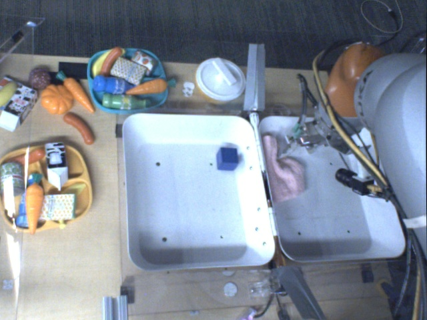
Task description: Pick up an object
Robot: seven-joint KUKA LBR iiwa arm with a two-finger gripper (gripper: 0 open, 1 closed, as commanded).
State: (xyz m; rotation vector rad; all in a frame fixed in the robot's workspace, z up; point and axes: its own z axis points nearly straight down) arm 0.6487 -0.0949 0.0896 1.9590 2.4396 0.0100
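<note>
Pink cloth (285,172) — long axis up-down; gripper (301,139) at its top

From my feed I see a pale wooden worktop (80,272) under even, soft light. Beyond its far edge runs dark blue-grey carpeted floor (200,12), with a thin looped cable (383,12) lying on it at top right. A grey metal rail (253,79) stands upright on the worktop's far side.
</note>
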